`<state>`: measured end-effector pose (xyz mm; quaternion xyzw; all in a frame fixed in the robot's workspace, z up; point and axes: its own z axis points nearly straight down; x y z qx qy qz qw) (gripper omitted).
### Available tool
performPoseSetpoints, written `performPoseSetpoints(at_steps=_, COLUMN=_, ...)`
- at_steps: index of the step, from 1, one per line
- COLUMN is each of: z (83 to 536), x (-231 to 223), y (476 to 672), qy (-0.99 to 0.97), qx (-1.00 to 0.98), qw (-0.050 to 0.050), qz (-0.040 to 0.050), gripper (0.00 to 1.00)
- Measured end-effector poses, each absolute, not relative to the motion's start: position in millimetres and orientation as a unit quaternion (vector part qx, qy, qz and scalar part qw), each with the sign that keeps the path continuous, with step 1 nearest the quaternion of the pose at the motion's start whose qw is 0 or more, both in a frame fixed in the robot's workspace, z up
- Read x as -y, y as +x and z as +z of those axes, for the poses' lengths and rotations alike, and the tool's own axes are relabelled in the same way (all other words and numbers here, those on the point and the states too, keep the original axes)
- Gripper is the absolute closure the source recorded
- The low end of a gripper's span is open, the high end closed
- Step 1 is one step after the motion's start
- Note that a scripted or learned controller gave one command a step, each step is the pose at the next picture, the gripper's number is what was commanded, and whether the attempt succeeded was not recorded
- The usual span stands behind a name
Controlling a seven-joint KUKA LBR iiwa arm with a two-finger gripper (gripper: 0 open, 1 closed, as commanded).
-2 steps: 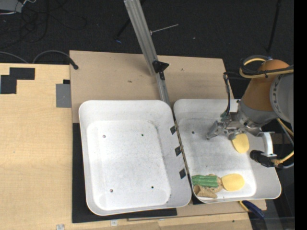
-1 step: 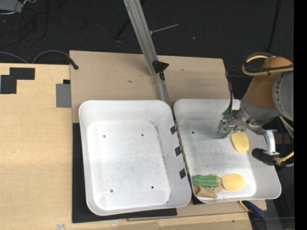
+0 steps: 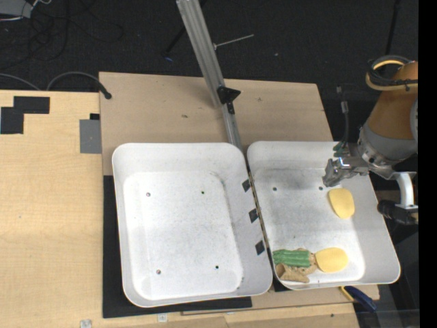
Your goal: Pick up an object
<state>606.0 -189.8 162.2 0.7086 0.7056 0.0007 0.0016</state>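
White plastic makes up both shallow bins, and the right bin serves as the landmark for everything else. Nearest the camera, along this bin's front edge, three things lie together: a green toy with jagged edges toward the front left corner, a tan lump touching it on the nearer side, and a round yellow piece just beside them to the right. Farther back, near the bin's right wall, a second yellow piece, oval in shape, lies alone on the floor of the bin, well apart from the front group. Just beyond that oval piece, the gripper hangs over the bin's back right part, its metal tip close above the oval but apart from it; nothing sits between the fingers, and whether they are spread or closed cannot be told from this angle. The arm behind it, grey with an orange section, rises outside the bin's right wall. To the left, touching the right bin along a seam with black clips, lies the left bin. Both rest on a pale wooden tabletop. Beyond the bin's back left corner, a grey metal rail slants away toward the dark floor.
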Motion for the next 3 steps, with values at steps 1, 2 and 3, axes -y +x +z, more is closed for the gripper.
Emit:
performPoseSetpoints(at_steps=1, z=216.7, x=186.6, y=616.6, qy=0.707, qx=-0.708, qw=0.002, qz=0.0011, gripper=1.0)
performPoseSetpoints(at_steps=2, z=279.6, x=187.5, y=622.9, qy=0.707, qx=-0.708, qw=0.003, qz=0.0014, gripper=1.0)
performPoseSetpoints(at_steps=3, z=280.8, x=139.0, y=612.9, qy=0.706, qx=-0.708, qw=-0.002, qz=-0.0001, gripper=1.0)
